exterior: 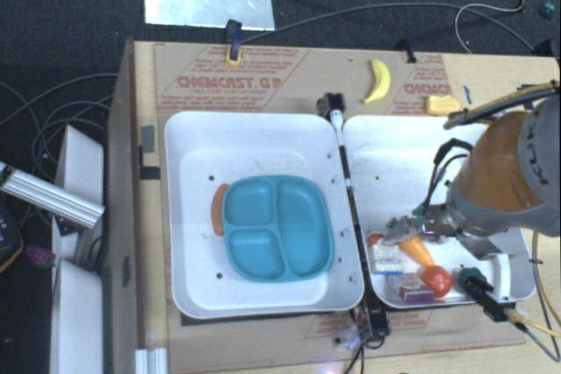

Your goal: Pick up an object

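Observation:
My gripper hangs low over the front left part of the right bin, on the grey arm with its orange band. Right beneath and in front of it lies an orange carrot-like piece. A small white printed box sits to the carrot's left, a red tomato-like ball in front of it, and a purple item by the bin's front wall. I see nothing lifted off the bin floor.
The left bin holds a blue divided plate with an orange sausage-like piece at its left edge. A banana and a yellow block lie on the cardboard behind the bins. A black divider clip sits between the bins.

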Controlling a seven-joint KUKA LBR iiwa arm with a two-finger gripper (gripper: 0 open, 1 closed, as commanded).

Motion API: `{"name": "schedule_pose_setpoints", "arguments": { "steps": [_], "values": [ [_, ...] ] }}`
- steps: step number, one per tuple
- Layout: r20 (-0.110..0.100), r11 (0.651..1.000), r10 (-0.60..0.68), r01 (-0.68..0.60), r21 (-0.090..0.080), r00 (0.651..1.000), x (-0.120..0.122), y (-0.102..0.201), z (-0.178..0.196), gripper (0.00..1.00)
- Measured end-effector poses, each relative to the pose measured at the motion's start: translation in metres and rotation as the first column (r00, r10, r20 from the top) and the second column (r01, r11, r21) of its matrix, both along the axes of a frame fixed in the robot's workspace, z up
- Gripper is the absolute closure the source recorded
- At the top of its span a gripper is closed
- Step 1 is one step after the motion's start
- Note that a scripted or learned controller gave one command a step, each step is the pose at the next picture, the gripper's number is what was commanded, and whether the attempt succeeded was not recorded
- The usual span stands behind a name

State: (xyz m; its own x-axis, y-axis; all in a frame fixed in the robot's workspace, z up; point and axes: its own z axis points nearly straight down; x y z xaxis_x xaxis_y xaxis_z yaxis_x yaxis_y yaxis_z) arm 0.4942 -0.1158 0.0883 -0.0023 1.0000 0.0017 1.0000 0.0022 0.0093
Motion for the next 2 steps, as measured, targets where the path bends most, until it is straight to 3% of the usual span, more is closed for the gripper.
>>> {"name": "schedule_pose_setpoints", "arguments": {
  "steps": [1, 2],
  "values": [
    [0.004, 1.0, -0.001, 0.001, -0.002, 1.0, 0.001, -0.001, 0.011, 1.0],
    [-0.007, 1.0, 0.002, -0.002, 0.0, 1.0, 0.053, 0.083, 0.097, 1.0]
  ]
}}
